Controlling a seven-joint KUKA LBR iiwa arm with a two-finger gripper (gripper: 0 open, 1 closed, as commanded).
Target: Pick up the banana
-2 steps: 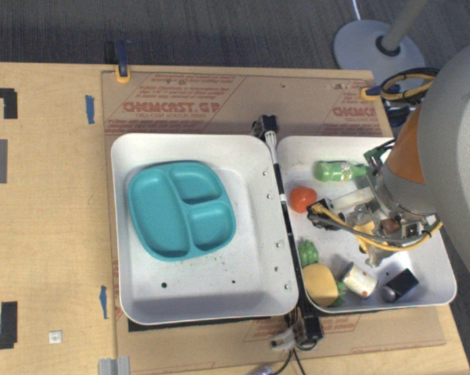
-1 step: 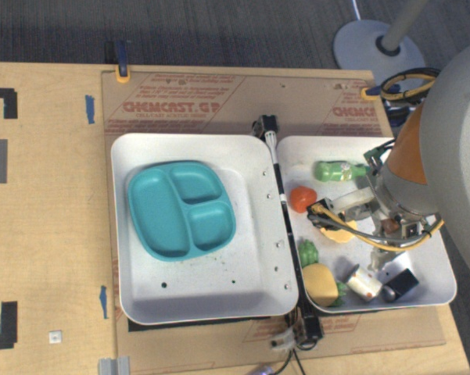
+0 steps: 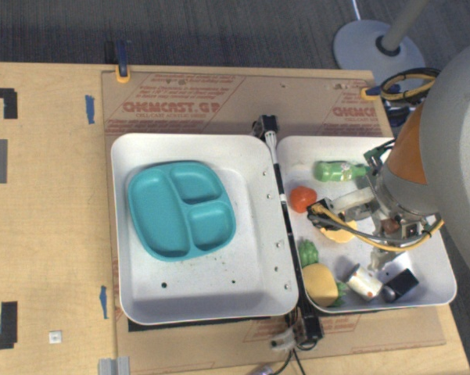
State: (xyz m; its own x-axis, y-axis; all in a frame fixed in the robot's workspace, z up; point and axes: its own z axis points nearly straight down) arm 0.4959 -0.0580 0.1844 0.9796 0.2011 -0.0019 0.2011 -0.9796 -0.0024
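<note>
Tool [image 3: 379, 250] hangs just right of the banana [image 3: 334, 229].

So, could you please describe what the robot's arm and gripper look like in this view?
The arm is a thick, rounded, light grey body with an orange band above the wrist. Below that sits a darker metallic wrist section. Yellow and black cables loop around it, and another yellow-and-black bundle coils near the arm's upper edge. The gripper has pale, whitish parts and a black block at its tip.
</note>
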